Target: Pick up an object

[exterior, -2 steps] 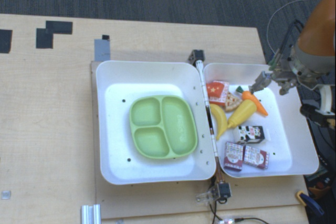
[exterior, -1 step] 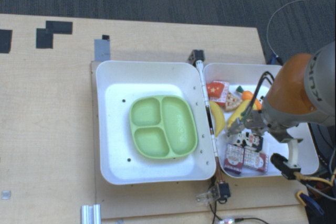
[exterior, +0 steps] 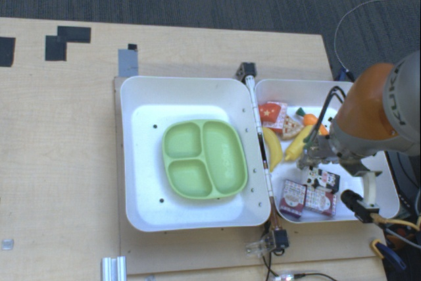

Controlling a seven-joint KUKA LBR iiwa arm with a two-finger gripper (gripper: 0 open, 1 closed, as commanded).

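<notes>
Nearest the camera, two small maroon-and-white printed cartons (exterior: 308,198) lie side by side at the near edge of the right white bin (exterior: 389,206). My end effector (exterior: 317,156) hangs just above and behind them, beside a yellow plastic banana (exterior: 272,148); whether it is released or clenched I cannot tell, as my wrist hides it. Farther back sit a red-and-white printed packet (exterior: 272,113), a triangular pizza-slice toy (exterior: 291,126) and a small orange ball (exterior: 309,120). On the surface's left, the other white bin (exterior: 135,141) carries a pale green three-compartment plastic tray (exterior: 204,159).

I judge the banana the handiest pick: light, stiff, smooth and likely slippery, so I would take it across its thick middle. The cartons look light but crushable, best pinched across their narrow sides.
</notes>
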